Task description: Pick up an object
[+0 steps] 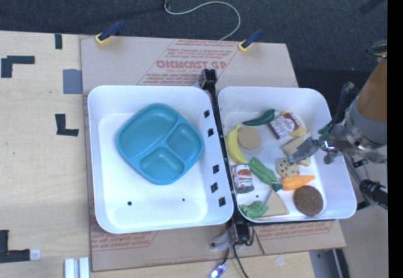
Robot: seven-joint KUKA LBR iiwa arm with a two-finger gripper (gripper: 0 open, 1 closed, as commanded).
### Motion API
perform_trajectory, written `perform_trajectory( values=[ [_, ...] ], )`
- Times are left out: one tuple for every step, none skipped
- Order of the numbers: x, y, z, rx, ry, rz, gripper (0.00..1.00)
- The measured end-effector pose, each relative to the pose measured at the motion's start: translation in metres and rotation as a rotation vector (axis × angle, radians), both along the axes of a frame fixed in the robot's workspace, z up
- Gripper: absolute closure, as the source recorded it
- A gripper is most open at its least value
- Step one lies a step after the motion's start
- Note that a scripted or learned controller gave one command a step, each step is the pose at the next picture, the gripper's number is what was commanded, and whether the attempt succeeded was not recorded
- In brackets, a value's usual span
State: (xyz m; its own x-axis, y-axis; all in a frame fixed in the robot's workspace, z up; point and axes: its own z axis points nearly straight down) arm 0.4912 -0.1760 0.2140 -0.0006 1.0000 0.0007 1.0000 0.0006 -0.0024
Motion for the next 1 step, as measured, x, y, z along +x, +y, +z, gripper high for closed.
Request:
perform_trajectory(
  values=[
    [-0.006,0.0335,0.1046,-0.002,-0.013,0.005,0.0]
  ],
)
